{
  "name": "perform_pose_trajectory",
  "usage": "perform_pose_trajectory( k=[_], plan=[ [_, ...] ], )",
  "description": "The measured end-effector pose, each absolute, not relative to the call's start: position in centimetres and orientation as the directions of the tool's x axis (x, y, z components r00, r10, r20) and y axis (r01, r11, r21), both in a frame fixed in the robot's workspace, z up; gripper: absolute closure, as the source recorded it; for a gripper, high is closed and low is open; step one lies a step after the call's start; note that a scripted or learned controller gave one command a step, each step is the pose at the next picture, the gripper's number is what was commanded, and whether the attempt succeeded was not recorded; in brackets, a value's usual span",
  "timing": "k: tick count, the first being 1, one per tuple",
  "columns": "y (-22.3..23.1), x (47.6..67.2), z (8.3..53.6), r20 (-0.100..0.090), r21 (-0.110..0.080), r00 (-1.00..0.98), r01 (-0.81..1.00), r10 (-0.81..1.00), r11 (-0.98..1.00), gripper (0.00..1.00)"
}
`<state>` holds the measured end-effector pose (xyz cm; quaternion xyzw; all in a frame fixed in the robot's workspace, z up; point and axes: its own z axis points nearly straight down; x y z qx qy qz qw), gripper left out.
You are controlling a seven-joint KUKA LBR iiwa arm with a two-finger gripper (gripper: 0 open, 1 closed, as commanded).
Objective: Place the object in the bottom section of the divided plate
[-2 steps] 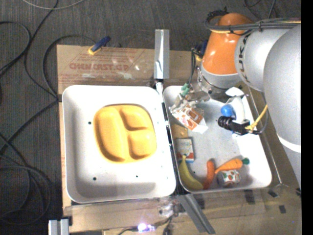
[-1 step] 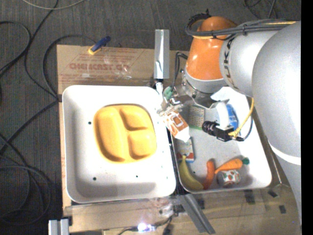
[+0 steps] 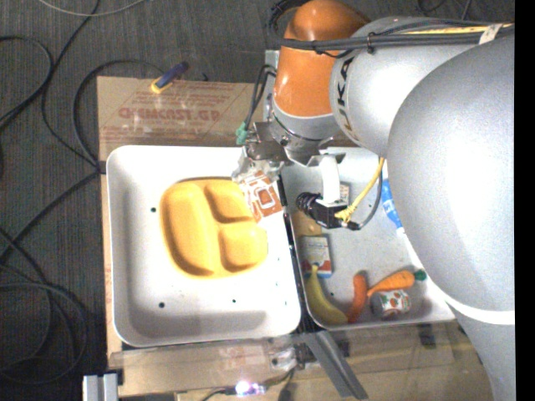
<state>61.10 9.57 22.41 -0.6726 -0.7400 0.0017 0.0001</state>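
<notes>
I saw the small white-and-orange carton (image 3: 264, 197) pinched in the two-finger gripper (image 3: 257, 179), hanging over the right edge of the yellow divided plastic plate (image 3: 209, 228) in the left shallow white bin (image 3: 134, 249); a yellow banana (image 3: 322, 295) lay in the right bin.

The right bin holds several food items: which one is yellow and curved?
The banana, lying along the right bin's left wall. The carrot beside it is orange and straight.
</notes>
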Motion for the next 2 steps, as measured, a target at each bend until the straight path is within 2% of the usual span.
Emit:
perform_pose_trajectory(
  k=[1, 2],
  plan=[
    [16.12, 63.74, 21.61, -0.004, -0.004, 0.129, 0.992, 0.992, -0.129, 1.0],
    [16.04, 63.78, 21.66, -0.006, -0.002, 0.13, 0.992, 0.992, -0.13, 0.0]
  ],
)
